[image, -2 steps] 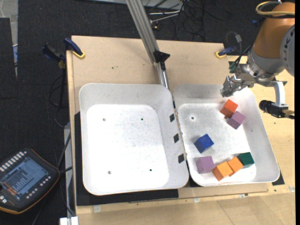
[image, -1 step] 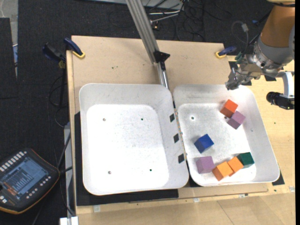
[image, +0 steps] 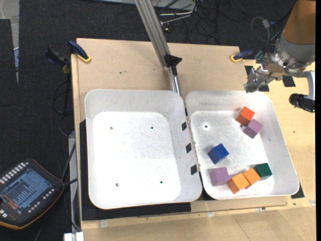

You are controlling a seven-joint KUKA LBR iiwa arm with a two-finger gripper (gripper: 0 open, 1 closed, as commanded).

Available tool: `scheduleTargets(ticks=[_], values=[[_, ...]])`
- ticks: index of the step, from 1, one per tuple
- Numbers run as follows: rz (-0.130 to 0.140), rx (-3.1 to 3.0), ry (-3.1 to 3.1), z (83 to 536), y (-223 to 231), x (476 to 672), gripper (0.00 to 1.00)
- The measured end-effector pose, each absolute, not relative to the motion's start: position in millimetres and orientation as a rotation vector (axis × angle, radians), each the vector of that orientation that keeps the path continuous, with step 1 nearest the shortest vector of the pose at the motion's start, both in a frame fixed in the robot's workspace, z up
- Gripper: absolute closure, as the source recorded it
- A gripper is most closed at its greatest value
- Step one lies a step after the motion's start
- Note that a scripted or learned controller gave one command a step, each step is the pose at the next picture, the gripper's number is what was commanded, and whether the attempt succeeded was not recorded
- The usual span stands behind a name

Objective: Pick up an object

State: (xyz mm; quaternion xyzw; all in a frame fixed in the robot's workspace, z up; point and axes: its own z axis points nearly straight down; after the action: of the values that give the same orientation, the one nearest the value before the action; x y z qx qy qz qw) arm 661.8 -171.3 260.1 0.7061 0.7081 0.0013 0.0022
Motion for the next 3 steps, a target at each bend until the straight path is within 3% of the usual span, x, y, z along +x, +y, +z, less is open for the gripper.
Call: scheduleTargets(ticks=[1,3], values=[[0.002,2.212,2.230,260.7,-124.9,664.4,1.00],[0.002,2.213,2.232,250.9,-15.5,646.8,1.00]])
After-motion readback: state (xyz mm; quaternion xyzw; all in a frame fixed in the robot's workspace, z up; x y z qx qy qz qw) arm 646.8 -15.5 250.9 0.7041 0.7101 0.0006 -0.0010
